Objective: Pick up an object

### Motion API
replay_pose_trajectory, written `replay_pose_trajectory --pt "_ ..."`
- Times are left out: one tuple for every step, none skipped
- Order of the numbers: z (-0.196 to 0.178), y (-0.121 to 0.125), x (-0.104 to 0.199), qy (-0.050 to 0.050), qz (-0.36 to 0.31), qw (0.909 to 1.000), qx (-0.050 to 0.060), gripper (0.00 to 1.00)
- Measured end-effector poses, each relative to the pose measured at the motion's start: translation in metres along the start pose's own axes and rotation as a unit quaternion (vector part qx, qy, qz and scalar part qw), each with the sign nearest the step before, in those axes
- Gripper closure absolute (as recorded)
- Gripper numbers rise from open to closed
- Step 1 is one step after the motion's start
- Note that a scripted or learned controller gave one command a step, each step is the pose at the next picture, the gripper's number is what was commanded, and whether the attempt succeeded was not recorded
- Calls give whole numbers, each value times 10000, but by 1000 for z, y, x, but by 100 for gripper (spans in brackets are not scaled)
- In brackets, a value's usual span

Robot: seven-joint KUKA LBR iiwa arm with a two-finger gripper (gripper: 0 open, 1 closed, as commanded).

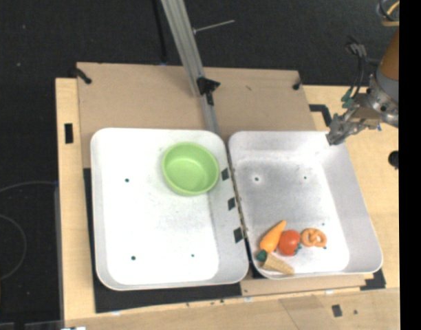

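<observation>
In the right bin [293, 163], near its front edge, lie an orange carrot [272, 236], a red tomato [289, 243], a small orange pretzel-like ring [313, 237] and a tan cone [278, 265]. They sit close together. A light green bowl [190, 168] rests in the left bin [128, 212] at its far right. My gripper [340, 129] hangs at the right bin's far right corner, well away from the food items. Nothing shows between its fingers.
A grey metal pole [186, 43] slants from the top of the view down to the gap between the bins. Brown board [252, 102] lies behind the bins. Cables trail at the arm's wrist on the right.
</observation>
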State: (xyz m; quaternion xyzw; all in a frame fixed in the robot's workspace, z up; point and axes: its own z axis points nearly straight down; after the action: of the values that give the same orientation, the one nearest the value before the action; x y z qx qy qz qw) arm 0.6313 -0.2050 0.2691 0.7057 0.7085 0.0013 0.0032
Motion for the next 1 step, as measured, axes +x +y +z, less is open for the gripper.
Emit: replay_pose_trajectory --pt "-8 -4 50 16 -13 10000 22 100"
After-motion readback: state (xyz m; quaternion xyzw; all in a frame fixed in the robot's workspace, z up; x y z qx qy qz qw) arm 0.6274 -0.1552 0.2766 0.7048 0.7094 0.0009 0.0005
